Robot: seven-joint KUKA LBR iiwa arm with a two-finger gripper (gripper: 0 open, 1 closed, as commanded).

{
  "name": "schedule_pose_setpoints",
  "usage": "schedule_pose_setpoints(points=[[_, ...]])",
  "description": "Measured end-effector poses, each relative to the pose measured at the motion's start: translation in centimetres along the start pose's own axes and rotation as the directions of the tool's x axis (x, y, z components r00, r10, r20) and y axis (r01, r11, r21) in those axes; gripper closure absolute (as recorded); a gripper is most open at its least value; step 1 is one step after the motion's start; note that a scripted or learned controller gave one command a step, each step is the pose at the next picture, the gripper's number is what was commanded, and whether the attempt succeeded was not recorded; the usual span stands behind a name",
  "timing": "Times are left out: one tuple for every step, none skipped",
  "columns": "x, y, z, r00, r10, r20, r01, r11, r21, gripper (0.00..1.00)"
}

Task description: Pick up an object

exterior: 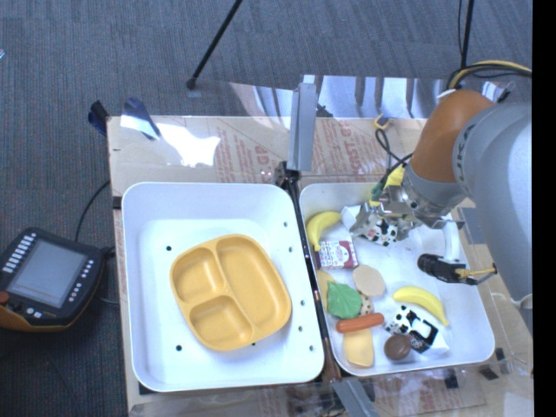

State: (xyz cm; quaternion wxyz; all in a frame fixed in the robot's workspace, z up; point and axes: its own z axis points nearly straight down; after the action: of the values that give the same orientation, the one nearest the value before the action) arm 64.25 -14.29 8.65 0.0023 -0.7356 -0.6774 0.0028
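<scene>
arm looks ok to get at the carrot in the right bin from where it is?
Probably yes. The carrot lies uncovered in the right bin, with nothing stacked on it. It is crowded, though: the green leaf piece and yellow wedge sit close on either side. The gripper hovers at the bin's far end.

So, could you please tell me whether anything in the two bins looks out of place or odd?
Nothing looks spilled or damaged. The yellow three-compartment plastic plate sits askew in the left white bin; the toy foods lie jumbled in the right white bin.

Bright, even light; glare on the bench (187, 146); slightly soft focus
</scene>
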Motion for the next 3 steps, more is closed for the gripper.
schedule_pose_setpoints(points=[[3.0, -4.0, 0.0, 0.997, -0.073, -0.002, 0.073, 0.997, -0.003, 0.00], [4.4, -0.3, 0.0, 0.991, -0.131, -0.001, 0.131, 0.991, -0.001, 0.00], [4.2, -0.5, -0.8, 0.991, -0.135, 0.001, 0.135, 0.991, 0.011, 1.00]])
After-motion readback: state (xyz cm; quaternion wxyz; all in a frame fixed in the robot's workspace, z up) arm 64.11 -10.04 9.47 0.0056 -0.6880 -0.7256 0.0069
